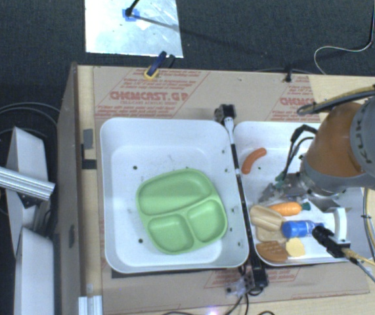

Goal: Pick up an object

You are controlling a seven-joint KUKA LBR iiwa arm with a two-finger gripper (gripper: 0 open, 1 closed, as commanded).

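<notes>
So, from the one camera above the bench: my arm (345, 143) reaches in from the right over the right bin (272, 133), and my gripper (291, 188) sits low at the end of it, just above the cluster of toy food in the near half of that bin. Whether it is apart, together or clamped on anything, I cannot tell; the wrist covers it (dark metal and shadow, nothing more).

Nearest to it lies the carrot (284, 209), on the bin floor. Touching or nearly touching it are a tan bread piece (264, 218), a blue can (297, 229), a brown cookie (272, 251) and a small yellow piece (295, 247). A sausage (253, 160) lies apart from them, up toward the far side near the divider. The left bin (118, 176) holds a green tray (182, 210).

By my reckoning the task is not yet done: nothing looks lifted, every object seems to rest in a bin. I judge I am in the approach or just at the grasp, so closing and lifting are left.

The carrot's long axis runs roughly left to right, nearly level across the view, its leafy end toward the right. The sausage runs on a diagonal, upper right to lower left.
</notes>
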